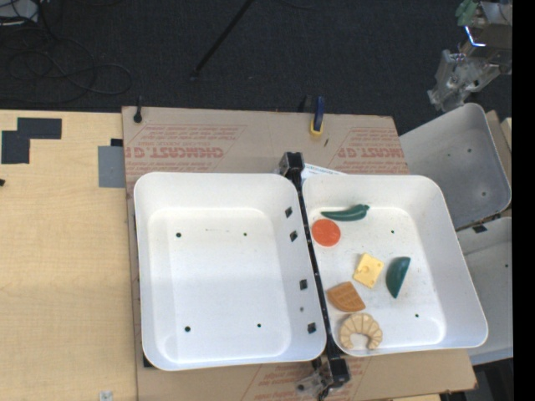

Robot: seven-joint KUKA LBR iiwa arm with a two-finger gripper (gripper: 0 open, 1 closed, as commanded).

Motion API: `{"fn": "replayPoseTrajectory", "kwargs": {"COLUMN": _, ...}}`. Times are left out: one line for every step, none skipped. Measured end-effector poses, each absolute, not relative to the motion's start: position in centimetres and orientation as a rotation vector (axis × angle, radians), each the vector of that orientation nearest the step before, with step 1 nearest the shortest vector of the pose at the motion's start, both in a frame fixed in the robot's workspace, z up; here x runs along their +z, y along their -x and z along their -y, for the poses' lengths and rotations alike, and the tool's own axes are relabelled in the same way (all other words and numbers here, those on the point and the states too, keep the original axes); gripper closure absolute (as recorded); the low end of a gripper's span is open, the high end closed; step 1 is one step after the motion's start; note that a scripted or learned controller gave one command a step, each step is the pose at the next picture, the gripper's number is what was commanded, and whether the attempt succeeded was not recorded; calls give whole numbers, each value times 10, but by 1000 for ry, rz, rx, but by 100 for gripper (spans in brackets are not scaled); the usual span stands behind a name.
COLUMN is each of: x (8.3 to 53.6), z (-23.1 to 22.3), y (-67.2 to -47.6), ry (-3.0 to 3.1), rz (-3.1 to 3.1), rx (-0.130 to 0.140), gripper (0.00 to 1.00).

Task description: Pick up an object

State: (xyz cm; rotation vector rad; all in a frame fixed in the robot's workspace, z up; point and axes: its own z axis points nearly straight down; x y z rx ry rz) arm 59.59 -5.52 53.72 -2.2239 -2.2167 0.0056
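the gripper hangs at two o'clock, well off the right bin; whether it is released or clenched i cannot tell. the yellow block, mid-bin, looks light and stiff; pinch its flat sides.

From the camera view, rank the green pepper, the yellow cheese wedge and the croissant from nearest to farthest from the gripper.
With the gripper at the upper right, above the bins:
1. Green pepper, at the back of the right bin.
2. Yellow cheese wedge, mid-bin.
3. Croissant, at the right bin's front edge.
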Motion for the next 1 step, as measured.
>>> {"fn": "replayPoseTrajectory", "kwargs": {"x": 537, "z": 97, "y": -597, "ry": 2224, "rz": 2218, "rx": 4, "gripper": 100}}
